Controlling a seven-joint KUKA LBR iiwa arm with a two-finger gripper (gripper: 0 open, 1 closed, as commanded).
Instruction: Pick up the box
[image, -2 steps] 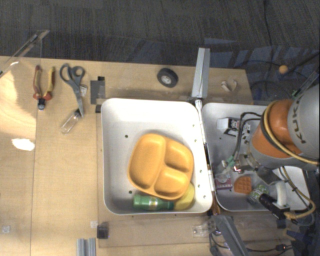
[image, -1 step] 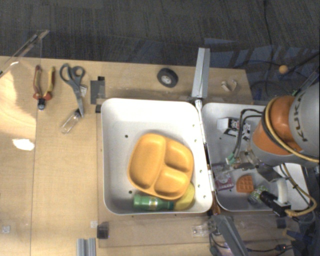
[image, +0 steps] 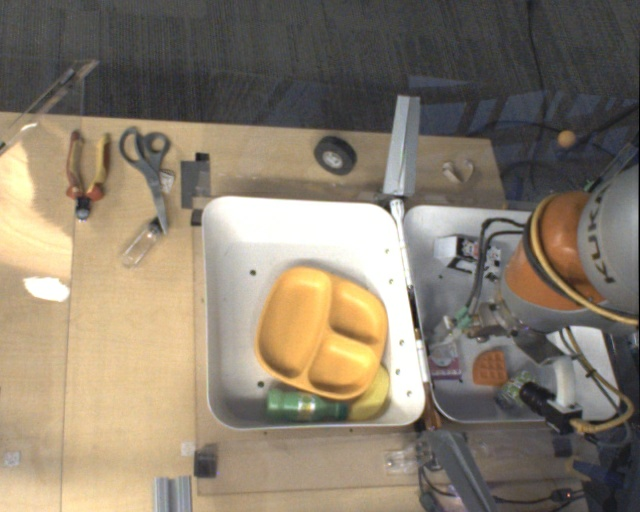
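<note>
A small white box with dark print (image: 462, 247) lies at the back left of the right bin (image: 440, 222). The grey arm with its orange band (image: 560, 262) hangs over the middle of this bin. My gripper (image: 478, 322) points down and to the left below the box, a short way from it, over the bin floor. Cables and the wrist crowd the tool. Nothing is visibly held.
An orange textured piece (image: 488, 367), a pinkish flat packet (image: 446, 368) and a small green item (image: 514, 388) lie at the front of the right bin. The left bin (image: 230, 300) holds a yellow divided tray (image: 324, 330), a green bottle (image: 296, 404) and a yellow-green item (image: 374, 396). Scissors (image: 150, 165), pliers (image: 84, 168) and a tape roll (image: 335, 154) lie on the bench.
</note>
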